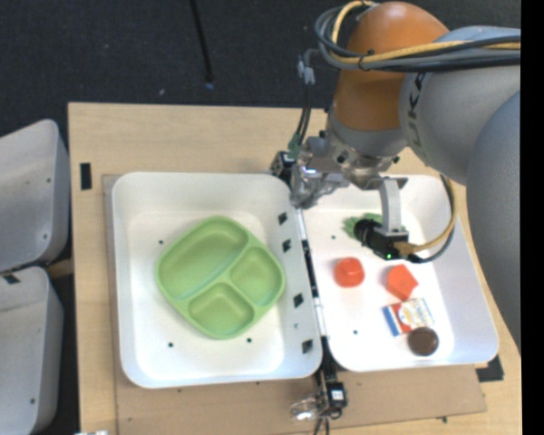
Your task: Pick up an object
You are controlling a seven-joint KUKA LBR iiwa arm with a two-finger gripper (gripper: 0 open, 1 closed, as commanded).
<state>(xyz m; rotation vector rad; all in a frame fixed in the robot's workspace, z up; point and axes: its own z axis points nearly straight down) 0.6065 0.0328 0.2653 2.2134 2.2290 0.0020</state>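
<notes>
Grey metal jaws sit low at the far corner of the right bin [458, 288], hard against the divider it shares with the left bin [145, 333]; wide or narrow, I cannot tell. The arm [381, 62] stands steeply over them, orange band uppermost. Just beside lies a small green item [354, 227]. A red round piece [348, 273], orange block [402, 282], striped packet [408, 315] and brown disc [423, 341] lie nearer, with bare floor between. A green plate [219, 277] sits mid-left bin, clear of its walls.
</notes>
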